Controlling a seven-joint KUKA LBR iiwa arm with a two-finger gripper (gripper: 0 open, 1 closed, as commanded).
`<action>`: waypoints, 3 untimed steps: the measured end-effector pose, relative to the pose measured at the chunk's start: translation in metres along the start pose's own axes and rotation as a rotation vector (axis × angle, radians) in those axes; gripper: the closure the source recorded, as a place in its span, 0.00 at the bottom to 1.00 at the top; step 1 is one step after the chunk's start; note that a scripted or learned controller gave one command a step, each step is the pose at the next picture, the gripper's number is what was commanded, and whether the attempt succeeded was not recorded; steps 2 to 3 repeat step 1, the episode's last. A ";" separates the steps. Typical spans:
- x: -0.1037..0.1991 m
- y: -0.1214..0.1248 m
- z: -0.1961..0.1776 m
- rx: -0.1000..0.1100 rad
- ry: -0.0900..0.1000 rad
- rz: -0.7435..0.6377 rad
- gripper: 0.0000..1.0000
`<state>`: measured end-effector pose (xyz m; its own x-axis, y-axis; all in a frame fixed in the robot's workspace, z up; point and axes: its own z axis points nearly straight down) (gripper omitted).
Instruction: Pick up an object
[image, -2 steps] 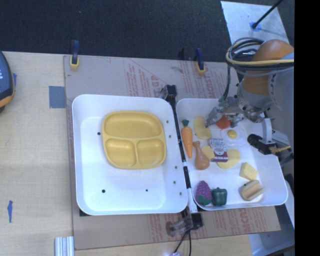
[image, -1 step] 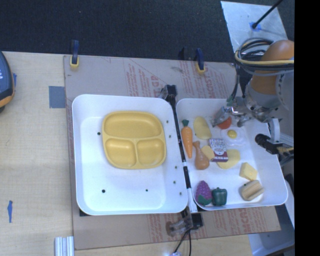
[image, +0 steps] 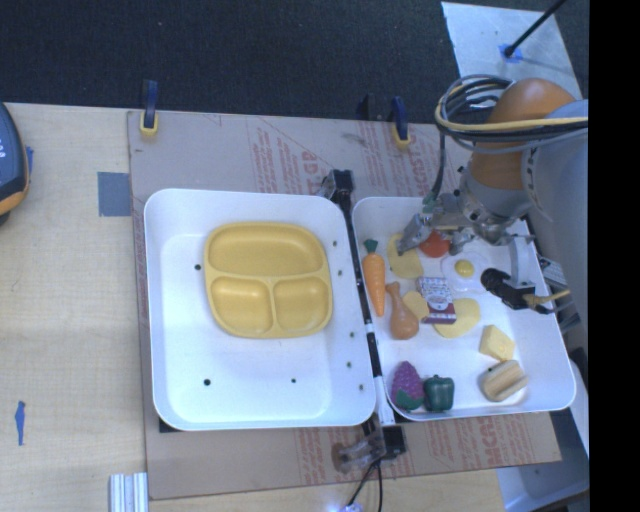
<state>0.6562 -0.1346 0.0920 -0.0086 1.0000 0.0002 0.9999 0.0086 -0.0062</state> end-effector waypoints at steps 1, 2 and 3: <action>-0.003 -0.001 -0.011 0.003 -0.001 0.001 1.00; -0.003 -0.001 -0.011 0.003 -0.001 0.001 1.00; -0.003 -0.001 -0.011 0.003 -0.001 0.001 1.00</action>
